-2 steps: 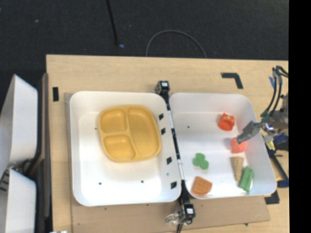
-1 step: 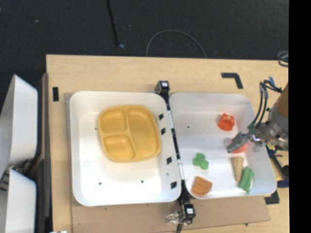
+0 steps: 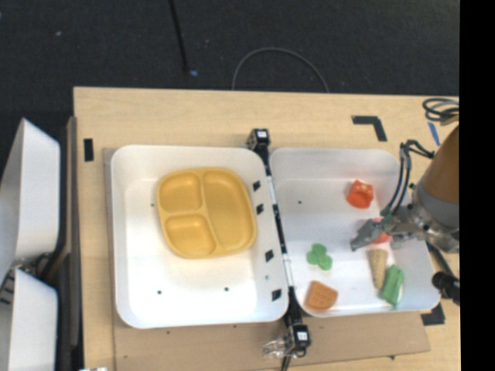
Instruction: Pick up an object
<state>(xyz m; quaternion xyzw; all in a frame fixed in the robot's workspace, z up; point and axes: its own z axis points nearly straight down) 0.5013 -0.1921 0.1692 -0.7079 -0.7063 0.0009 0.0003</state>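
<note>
The right bin (image 3: 309,168) holds several small items: a red piece (image 3: 360,194) at the back, a green piece (image 3: 319,257) in the middle, an orange piece (image 3: 321,296) at the front, a beige cone (image 3: 377,265) and a green stick (image 3: 392,284) at the front right. My gripper (image 3: 371,241) hangs low over the right side of this bin, just behind the beige cone and in front of the red piece. Its fingers look spread, with nothing between them.
A yellow divided plate (image 3: 206,212) lies in the left bin (image 3: 131,284). A ridge with black clips (image 3: 272,230) separates the two bins. The arm's orange band (image 3: 442,172) and cables stand over the right bin's right wall.
</note>
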